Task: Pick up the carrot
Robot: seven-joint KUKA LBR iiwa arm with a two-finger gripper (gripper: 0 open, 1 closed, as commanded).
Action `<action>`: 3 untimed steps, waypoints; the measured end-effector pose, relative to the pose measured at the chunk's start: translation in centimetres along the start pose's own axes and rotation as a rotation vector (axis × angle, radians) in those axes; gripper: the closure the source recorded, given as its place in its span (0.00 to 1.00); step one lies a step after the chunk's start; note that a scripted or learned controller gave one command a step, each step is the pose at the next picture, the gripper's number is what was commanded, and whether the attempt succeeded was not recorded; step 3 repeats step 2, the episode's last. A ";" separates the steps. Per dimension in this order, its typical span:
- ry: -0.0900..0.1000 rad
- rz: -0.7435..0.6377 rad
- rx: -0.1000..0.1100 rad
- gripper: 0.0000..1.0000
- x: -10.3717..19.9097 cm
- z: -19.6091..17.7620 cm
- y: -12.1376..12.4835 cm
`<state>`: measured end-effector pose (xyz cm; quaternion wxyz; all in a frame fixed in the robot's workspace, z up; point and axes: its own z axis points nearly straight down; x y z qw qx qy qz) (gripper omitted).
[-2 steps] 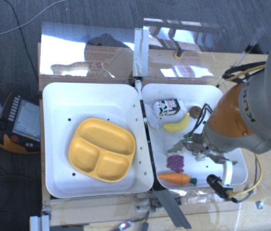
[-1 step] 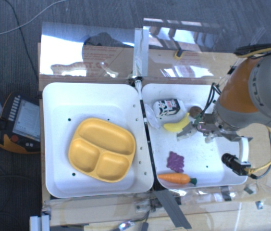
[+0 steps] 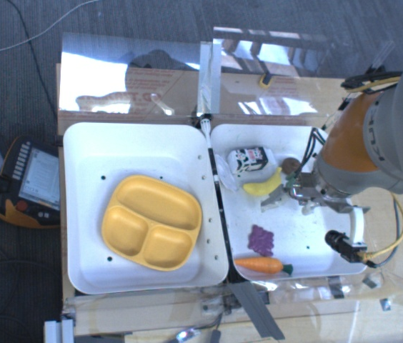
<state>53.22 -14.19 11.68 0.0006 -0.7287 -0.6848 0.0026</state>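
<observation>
Two white bins side by side. The left bin (image 3: 80,213) holds a yellow divided tray (image 3: 151,221) (three compartments), sitting roughly mid-bin. The right bin (image 3: 298,245) holds everything else: the carrot (image 3: 261,265), orange with a green stub end, lies flat along the bin's near wall, close to the divider between bins. Just above the carrot is a purple grape bunch (image 3: 261,239), near it but not touching. Further above the carrot, a black-and-white cow-print carton (image 3: 249,159) and a yellow banana (image 3: 264,185) sit close together in the bin's far half.

The gripper (image 3: 281,195) hangs just right of the banana, well above the carrot; finger opening cannot be told from this angle, and nothing is visibly held. The arm (image 3: 362,145) with its orange band covers the bin's right side.

Right of the carrot the bin floor is bare up to a black cable fitting (image 3: 343,244). The grapes sit between gripper and carrot. Outside the bins, left of the tray, a pendant controller (image 3: 31,181) lies on the carpet.
</observation>
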 end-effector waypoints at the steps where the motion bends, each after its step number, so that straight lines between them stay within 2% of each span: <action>1: 0.003 -0.068 0.000 0.00 8.1 -6.6 -4.9; 2: 0.002 -0.014 -0.001 0.00 4.6 -6.6 -5.2; 3: 0.002 -0.014 -0.001 0.00 4.6 -6.6 -5.2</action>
